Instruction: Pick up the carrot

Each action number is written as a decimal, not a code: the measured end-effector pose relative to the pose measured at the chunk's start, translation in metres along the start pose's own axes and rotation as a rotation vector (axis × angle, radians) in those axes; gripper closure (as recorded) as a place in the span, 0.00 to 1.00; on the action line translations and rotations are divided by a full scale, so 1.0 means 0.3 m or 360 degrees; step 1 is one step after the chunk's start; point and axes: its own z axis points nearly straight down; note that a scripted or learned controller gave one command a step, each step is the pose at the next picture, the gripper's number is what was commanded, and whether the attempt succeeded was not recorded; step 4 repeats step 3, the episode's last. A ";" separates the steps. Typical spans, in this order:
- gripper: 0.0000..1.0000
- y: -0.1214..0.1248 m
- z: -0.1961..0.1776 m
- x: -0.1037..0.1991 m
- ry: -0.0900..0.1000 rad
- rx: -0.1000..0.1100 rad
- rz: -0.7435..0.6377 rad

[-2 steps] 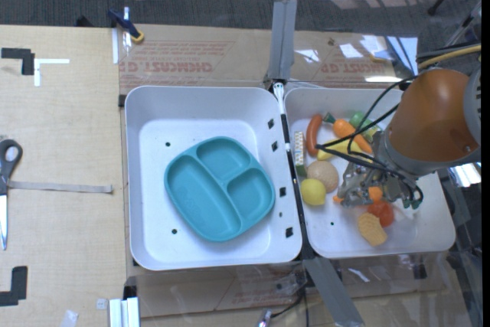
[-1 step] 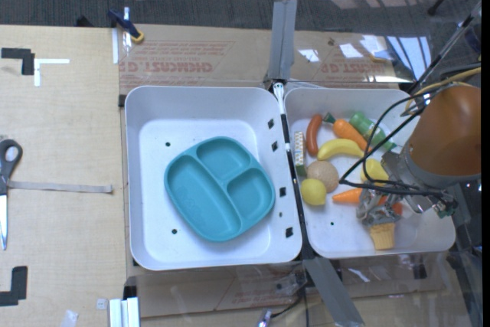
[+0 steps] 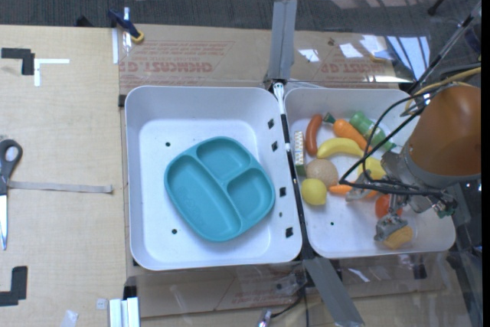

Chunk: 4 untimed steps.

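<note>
Hand [image 3: 392,226] low in right bin [image 3: 337,241], apparently beside carrot [image 3: 348,129]; finger state cannot be told.

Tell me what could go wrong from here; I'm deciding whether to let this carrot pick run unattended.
1. The carrot lies packed against the banana and a green piece, so a grasp may catch a neighbour instead.
2. The gripper sits low in the right bin, away from the carrot, near other orange items; it might close on the wrong one.
3. Cables drape over the food and could snag.
</note>
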 end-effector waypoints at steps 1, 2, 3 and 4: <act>0.00 0.093 -0.029 -0.248 0.0000 -0.0001 0.0577; 1.00 0.092 -0.062 -0.255 -0.0007 0.0002 0.0572; 1.00 0.293 -0.332 -0.185 0.0001 0.0001 0.1196; 1.00 0.293 -0.332 -0.185 0.0001 0.0001 0.1196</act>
